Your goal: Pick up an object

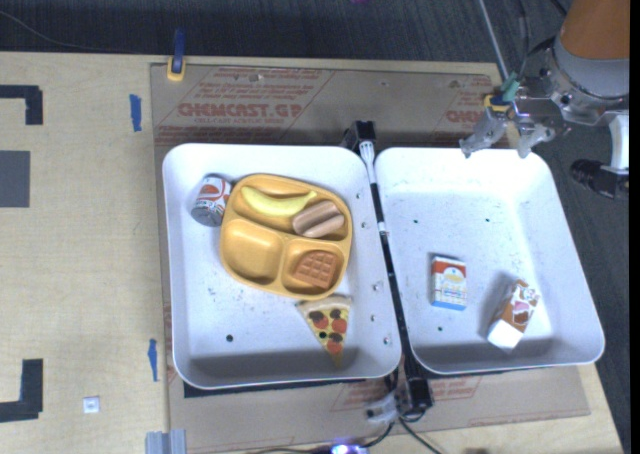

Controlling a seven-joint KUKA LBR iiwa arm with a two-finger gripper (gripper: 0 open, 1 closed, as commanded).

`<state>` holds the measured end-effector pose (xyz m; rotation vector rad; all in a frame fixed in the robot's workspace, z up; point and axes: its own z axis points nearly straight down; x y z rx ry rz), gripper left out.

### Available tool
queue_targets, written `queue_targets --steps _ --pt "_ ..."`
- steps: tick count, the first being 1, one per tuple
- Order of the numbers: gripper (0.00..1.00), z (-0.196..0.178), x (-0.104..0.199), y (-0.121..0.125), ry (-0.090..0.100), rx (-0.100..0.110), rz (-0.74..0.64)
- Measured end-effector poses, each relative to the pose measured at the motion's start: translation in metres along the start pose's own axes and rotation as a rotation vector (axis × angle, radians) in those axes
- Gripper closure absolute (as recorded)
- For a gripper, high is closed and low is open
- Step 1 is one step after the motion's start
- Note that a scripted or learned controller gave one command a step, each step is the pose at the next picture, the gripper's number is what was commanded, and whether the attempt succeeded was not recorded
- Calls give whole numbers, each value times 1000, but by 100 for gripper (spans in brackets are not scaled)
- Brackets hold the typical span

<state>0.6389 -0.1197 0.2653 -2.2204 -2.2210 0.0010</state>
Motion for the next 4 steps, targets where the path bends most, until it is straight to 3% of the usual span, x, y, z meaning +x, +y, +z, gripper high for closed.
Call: queue_targets --steps 1,3,4 --pt "0 170 22 -12 -1 -4 0" --pt "0 176 10 -133 -4 -16 0" --pt "100 165 7 -132 -12 -23 5"
